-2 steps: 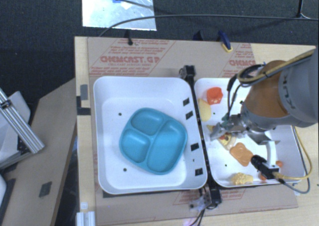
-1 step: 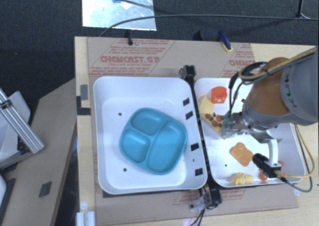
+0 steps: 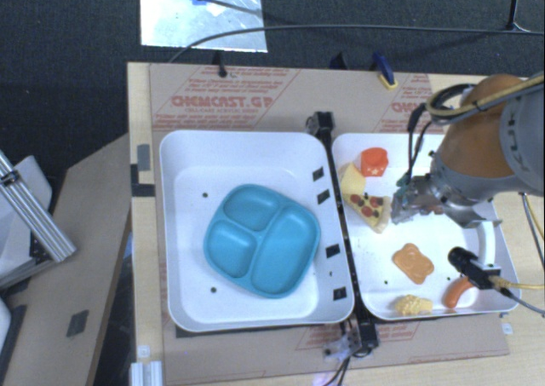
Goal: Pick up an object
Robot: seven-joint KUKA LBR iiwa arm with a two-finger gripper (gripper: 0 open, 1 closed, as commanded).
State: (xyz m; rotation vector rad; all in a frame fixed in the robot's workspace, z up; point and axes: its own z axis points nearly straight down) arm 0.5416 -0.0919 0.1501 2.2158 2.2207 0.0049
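In the right bin (image 3: 492, 205) lie a yellow pizza slice (image 3: 366, 198) with red dots, a red-orange block (image 3: 374, 161), an orange toast-like piece (image 3: 413, 262), a yellow corn piece (image 3: 413, 304) and a reddish sausage (image 3: 457, 293). My gripper (image 3: 405, 203) hangs low over the middle of this bin, just right of the pizza slice's lower end and close to it. I see nothing lifted off the bin floor. The grey arm with its orange band (image 3: 481, 133) comes in from the right and hides the bin's far right part.
The left bin (image 3: 183, 163) holds a blue divided plate (image 3: 261, 240). A black divider (image 3: 334, 205) with clips runs between the two bins. Bare white floor lies between the pizza slice and the toast-like piece.
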